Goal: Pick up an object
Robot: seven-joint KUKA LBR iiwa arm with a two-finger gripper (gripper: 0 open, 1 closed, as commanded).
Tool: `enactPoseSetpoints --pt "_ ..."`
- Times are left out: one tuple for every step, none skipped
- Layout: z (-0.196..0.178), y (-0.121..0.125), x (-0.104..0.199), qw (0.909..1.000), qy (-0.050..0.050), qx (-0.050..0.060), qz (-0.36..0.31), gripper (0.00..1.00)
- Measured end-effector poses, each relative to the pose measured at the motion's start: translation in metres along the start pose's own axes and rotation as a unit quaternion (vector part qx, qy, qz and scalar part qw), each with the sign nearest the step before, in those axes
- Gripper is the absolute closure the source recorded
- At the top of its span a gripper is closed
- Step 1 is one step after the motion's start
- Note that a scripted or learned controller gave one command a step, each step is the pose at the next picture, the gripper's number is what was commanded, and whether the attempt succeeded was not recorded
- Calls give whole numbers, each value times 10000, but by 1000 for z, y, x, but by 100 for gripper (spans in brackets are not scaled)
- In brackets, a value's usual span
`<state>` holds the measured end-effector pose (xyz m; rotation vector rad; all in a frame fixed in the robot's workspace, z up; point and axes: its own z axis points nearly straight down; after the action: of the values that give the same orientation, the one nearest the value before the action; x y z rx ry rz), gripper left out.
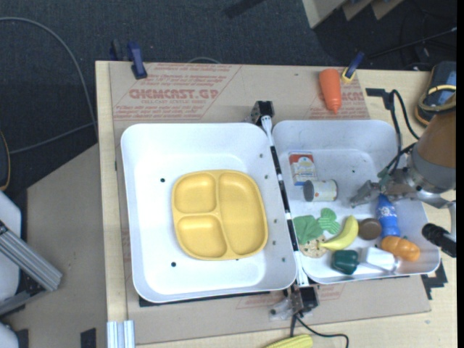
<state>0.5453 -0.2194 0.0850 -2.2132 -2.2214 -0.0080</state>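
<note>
The right bin [348, 138] holds several small items. A red-and-white carton [302, 167] and a grey-and-white cylinder [320, 190] lie near its left wall. Lower down are green leaves [313, 225], a banana [342, 234], a cookie [313, 248] and a green pepper [345, 261]. A blue bottle [387, 218], a brown round piece [370, 228] and an orange piece [401, 249] sit at the right. My gripper [368, 191] hangs low in the bin, just above-left of the blue bottle and right of the cylinder. Nothing visible is held in it.
The left bin [145, 194] bears a yellow divided plate [217, 214]. An orange carrot [330, 89] lies on the bench behind the right bin, with a blue clamp [135, 60] at the back left. Black cables [400, 118] run beside the arm [437, 151].
</note>
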Motion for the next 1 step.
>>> enactPoseSetpoints --pt "1 -52 -1 10000 -2 14 7 0"
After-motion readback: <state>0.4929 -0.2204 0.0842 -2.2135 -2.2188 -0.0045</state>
